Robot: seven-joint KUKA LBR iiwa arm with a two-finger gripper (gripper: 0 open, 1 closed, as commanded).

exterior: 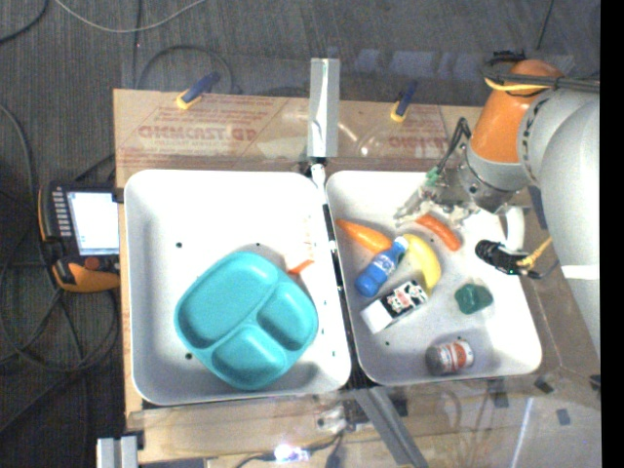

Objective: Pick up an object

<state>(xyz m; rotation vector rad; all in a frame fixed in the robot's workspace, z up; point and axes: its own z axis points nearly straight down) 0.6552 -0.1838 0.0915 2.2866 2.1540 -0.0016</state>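
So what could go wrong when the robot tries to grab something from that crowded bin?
The banana, blue bottle and orange carrot lie bunched together, so the gripper might nudge one while closing on another. The small can lies on its side and could roll away. The gripper also hovers near the right bin's back wall, which it might bump.

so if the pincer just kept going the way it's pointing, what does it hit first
Most likely the orange carrot-like piece lying just below the pincer in the right bin, beside the banana. The pincer points down and slightly left into that bin. Depth is hard to judge from this slanted view, so it could reach the bin floor beside it instead.
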